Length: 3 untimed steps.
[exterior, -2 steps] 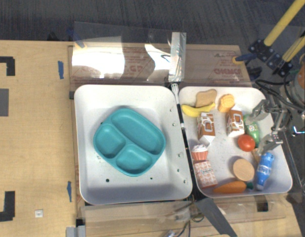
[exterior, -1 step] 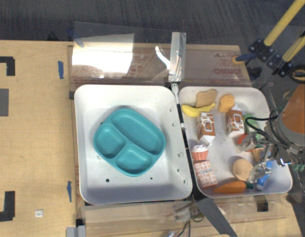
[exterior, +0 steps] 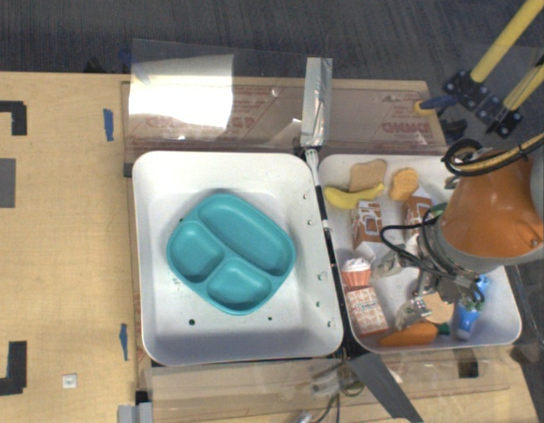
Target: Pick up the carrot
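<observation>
Just below the gripper (exterior: 421, 308), carrot (exterior: 411, 334), right bin (exterior: 510, 324) front edge

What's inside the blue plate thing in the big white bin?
Nothing shows inside the teal divided tray: its three compartments look bare. The tray covers the left bin's floor beneath it, so what lies underneath cannot be seen.

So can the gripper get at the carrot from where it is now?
Probably yes: the gripper hangs right above the carrot, which lies along the right bin's front wall; that wall may crowd the fingers.
</observation>
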Motion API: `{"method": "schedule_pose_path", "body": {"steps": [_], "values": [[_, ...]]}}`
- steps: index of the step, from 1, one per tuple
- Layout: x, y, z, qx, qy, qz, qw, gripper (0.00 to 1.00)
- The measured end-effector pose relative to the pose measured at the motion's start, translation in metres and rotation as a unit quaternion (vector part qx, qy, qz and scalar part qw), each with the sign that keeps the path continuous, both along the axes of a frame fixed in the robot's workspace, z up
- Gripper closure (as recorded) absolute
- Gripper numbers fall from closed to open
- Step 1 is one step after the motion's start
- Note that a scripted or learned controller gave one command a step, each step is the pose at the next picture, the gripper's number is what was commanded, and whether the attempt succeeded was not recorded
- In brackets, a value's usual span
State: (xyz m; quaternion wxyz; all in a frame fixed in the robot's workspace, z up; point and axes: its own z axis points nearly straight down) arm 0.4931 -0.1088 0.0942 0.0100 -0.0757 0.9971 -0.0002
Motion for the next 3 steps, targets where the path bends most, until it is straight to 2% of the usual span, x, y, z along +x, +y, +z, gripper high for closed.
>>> {"method": "schedule_pose_path", "body": {"steps": [1, 2, 3], "values": [[-0.005, -0.043, 0.012, -0.0005, 0.006, -0.058, 0.9983, 0.00], [-0.003, -0.041, 0.023, -0.0008, 0.002, -0.056, 0.9984, 1.00], [0.028, -0.032, 0.079, -0.0006, 0.005, -0.043, 0.9990, 1.00]]}}
